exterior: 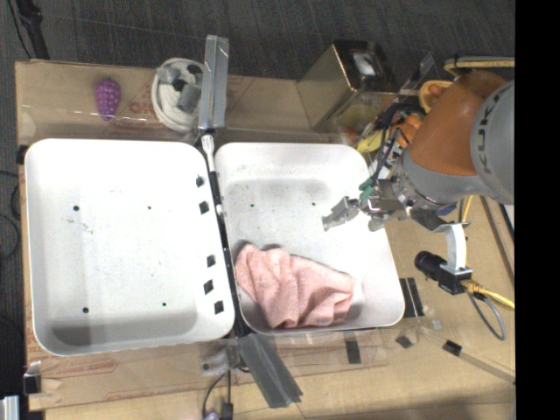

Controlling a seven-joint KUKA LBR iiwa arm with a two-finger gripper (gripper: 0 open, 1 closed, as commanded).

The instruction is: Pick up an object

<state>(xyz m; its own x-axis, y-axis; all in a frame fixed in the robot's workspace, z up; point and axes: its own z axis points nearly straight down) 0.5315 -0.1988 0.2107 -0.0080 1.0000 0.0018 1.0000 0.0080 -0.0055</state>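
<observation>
A crumpled pink cloth [293, 287] lies in the near part of the right bin [262, 169], against the divider side. My gripper [339, 214] hangs over the right half of that bin, above and to the right of the cloth and apart from it. Its grey fingers point left and down, and nothing shows between them. The arm comes in from the right, with its orange band [446, 129] above the wrist.
The left bin [114, 234] sits beside the right one, split by a ridge with black clips [213, 261]. Behind the bins are a purple toy [108, 97], a white coil [178, 92] and a brown box [346, 81]. Cables lie at the right.
</observation>
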